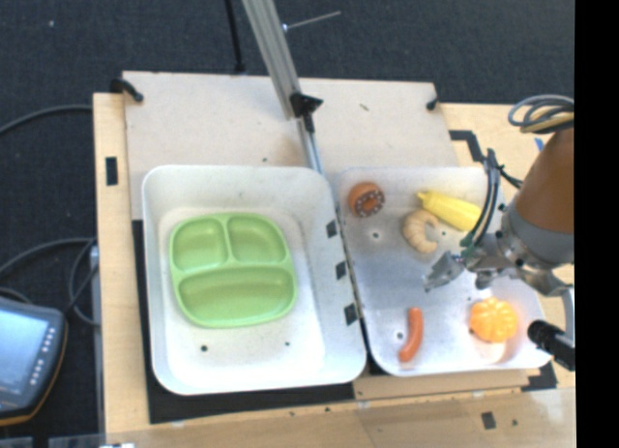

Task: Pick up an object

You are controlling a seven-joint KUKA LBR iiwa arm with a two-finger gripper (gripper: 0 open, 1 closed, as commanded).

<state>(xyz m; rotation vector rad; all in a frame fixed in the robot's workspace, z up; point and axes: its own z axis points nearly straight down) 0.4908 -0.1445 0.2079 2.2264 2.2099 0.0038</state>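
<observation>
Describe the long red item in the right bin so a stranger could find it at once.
Look in the right bin, at its near edge beside the divide between the two bins. The hot dog lies there alone on the floor, slim and red-orange, unlike the round orange fruit to its right.

Bright even overhead light, soft shadows, slightly blurry

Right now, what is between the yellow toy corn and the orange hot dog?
In the camera view, the gripper hangs between the yellow toy corn and the orange hot dog, above bare bin floor.
</observation>
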